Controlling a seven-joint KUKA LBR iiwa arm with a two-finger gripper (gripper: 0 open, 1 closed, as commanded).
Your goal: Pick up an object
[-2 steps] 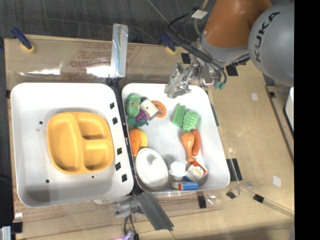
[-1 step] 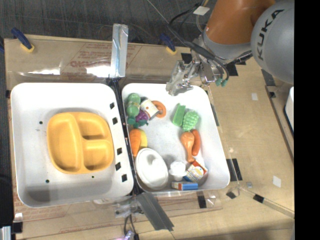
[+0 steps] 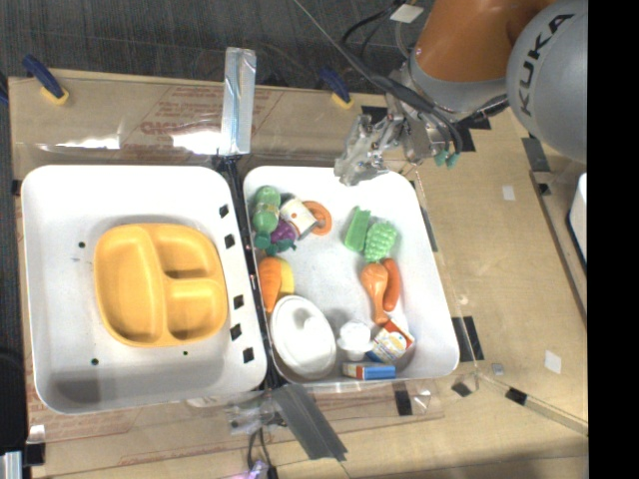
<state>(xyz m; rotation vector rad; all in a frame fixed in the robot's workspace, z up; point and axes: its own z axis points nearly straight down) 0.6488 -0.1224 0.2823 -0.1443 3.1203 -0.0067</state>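
**Gripper above right bin's far rim**

The gripper [image 3: 357, 160] hangs over the right bin [image 3: 431, 267] edge; finger state cannot be told (blurred metal). Toys crowd the bin: corn [image 3: 380, 238], carrot [image 3: 271, 277], white bowl [image 3: 303, 334]. The left bin [image 3: 50, 267] holds a yellow tray [image 3: 160, 282].

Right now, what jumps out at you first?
The big yellow tray in the left bin grabs the eye. The right bin is crowded with toy food, like a carrot and green corn. The tool hangs above that bin's far edge.
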